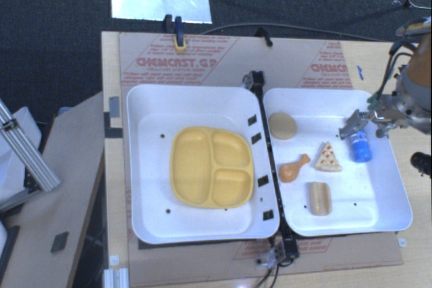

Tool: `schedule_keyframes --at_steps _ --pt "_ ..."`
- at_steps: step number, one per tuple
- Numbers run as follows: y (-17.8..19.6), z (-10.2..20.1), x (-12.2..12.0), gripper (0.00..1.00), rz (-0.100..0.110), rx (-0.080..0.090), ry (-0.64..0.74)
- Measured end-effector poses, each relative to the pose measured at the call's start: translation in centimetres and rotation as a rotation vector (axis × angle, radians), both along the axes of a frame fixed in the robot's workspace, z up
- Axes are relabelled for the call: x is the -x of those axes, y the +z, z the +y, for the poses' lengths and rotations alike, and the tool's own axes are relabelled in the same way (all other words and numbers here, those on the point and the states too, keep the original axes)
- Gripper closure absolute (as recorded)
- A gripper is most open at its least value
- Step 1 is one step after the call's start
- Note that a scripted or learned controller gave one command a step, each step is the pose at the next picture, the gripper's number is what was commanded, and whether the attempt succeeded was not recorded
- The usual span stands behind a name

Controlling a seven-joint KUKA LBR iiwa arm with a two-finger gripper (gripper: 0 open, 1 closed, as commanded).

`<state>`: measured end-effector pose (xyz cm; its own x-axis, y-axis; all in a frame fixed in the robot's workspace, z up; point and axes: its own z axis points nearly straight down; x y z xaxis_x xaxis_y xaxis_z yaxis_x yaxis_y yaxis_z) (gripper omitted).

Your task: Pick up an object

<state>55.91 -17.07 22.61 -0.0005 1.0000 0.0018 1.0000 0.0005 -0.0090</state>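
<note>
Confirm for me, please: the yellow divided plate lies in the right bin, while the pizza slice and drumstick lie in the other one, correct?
Not quite: the camera view shows the yellow divided plate in the left bin. The pizza slice and drumstick lie in the right bin.

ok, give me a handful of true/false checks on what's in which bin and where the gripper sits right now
1. The yellow divided plastic plate lies in the left white bin. True.
2. The triangular pizza-slice toy sits on the yellow plate. False: it lies in the right white bin, beside the orange drumstick toy.
3. The blue cylindrical object is in the right bin, near its right side. True.
4. The gripper hangs over the left bin. False: it is over the right bin, just above the blue object.
5. The round beige disc lies nearer the divider between the bins than the blue object does. True.
</note>
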Motion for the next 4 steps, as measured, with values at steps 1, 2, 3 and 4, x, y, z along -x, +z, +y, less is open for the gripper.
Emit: schedule_keyframes --at_steps 1,2,3,4 --pt "0.6 0.0 -0.2 0.00 -0.010 0.002 0.003" --pt "-5.6 0.6 -0.1 0.00 -0.005 0.000 0.001" --pt "-11.2 0.7 0.9 0.00 -0.005 0.001 0.001" --pt "-14.3 0.7 0.9 0.00 -0.008 0.001 0.001"
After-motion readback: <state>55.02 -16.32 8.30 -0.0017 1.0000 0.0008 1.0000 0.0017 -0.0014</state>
